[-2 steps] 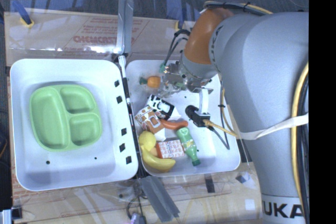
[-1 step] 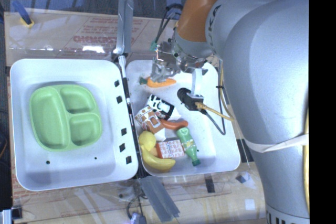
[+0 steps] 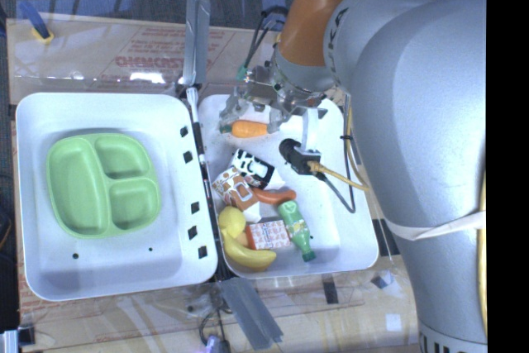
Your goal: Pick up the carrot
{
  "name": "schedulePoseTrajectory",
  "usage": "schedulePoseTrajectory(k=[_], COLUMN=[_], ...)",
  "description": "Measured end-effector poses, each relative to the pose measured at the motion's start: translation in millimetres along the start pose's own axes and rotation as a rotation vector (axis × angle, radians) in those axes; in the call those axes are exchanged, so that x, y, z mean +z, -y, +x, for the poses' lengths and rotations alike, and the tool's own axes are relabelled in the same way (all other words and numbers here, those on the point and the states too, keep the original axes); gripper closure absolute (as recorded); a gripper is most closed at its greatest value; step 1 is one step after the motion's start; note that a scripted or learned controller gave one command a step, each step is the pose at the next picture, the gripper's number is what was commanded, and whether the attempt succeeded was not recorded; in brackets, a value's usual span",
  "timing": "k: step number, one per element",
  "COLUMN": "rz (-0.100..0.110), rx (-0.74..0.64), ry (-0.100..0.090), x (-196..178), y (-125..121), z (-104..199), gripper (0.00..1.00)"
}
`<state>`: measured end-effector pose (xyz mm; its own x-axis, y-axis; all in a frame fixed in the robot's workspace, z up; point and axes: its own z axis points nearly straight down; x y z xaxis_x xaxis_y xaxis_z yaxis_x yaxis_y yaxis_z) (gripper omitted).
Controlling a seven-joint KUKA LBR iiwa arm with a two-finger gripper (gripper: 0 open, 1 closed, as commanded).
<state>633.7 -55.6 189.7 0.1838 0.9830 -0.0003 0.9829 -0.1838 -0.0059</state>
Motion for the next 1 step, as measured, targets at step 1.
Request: schedulePoseTrajectory(k=[1], rz=[0.003], rx=[-0.133], ry=[0.001], x=[1.3], y=[31.0], z=[16.2], gripper=[0.00])
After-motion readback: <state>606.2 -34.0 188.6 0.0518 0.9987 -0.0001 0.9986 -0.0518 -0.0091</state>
